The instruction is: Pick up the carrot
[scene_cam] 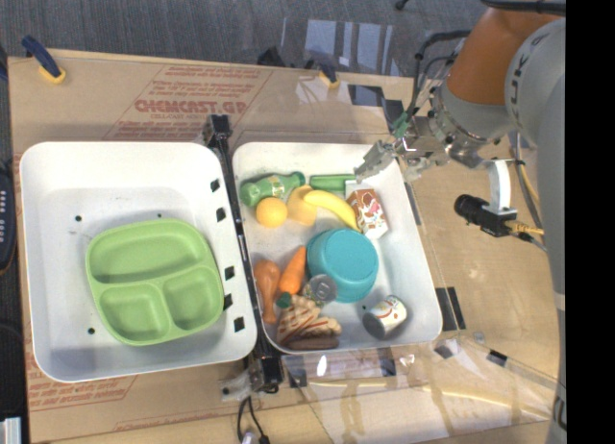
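- Two white bins side by side: left bin [38,240] has one green divided plate [154,281], with three sections.
- Right bin [415,240] is the crowded one: one carrot [293,272] near the front-left, tilted, just left of one teal cup [343,262]. A second orange piece [266,281] lies beside it.
- Also in there: one banana [329,206], one orange ball [272,211], one green bottle [269,187], one small carton [368,211], one tipped mug [386,315].
- Gripper [377,160] hovers over the back-right corner, well apart from the carrot; honestly can't tell if the claw's spread or pressed together.
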`<state>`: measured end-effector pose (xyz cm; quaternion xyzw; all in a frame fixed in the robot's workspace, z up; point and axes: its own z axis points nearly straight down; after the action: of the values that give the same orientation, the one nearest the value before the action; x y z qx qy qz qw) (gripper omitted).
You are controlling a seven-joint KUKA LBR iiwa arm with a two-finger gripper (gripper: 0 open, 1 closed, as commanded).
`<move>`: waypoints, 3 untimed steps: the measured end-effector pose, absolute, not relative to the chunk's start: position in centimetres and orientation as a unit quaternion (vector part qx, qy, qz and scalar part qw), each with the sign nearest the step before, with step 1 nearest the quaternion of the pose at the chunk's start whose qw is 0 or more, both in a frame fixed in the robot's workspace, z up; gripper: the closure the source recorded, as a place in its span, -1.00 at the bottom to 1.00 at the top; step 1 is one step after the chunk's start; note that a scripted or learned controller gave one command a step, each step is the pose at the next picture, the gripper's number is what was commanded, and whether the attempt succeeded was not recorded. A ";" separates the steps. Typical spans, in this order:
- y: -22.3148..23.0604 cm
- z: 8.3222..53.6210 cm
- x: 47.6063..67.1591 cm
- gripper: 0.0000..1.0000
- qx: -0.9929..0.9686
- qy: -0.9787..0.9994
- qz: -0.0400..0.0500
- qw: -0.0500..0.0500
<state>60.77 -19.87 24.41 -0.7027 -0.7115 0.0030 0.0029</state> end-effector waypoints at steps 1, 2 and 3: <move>-12.3 11.0 57.1 -1.00 -0.612 -0.791 0.003 0.008; -11.0 9.7 51.6 -1.00 -0.636 -0.771 0.001 -0.010; -10.6 10.4 51.5 1.00 -0.630 -0.776 0.003 -0.001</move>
<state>51.50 -10.58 10.43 -0.6302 -0.7765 0.0025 -0.0007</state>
